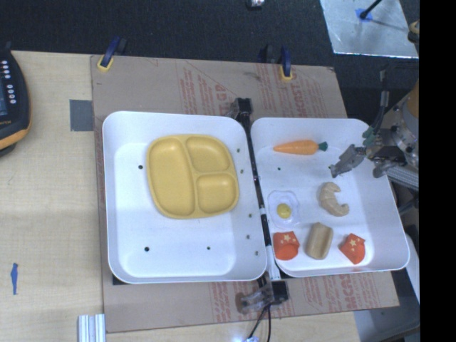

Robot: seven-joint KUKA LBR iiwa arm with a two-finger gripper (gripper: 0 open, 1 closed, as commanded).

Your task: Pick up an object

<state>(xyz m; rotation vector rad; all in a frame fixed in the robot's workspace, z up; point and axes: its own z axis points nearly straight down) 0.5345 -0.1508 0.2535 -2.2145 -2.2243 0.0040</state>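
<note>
The right bin (370,258) holds several toy foods. An orange carrot (296,147) lies near its far side. A beige croissant (332,199) sits in the middle, a fried egg (284,209) to its left. Along the front lie a red tomato piece (286,246), a tan bread roll (319,241) and a red strawberry (353,248). My gripper (363,161) hangs over the bin's right side, open, its two dark fingers spread with nothing between them. It is right of the carrot and above the croissant.
The left bin (121,191) holds a yellow divided plate (192,175). Both bins rest on a cardboard sheet (178,84) held by blue and yellow clamps. A black and orange pendant (11,98) lies at the far left of the bench.
</note>
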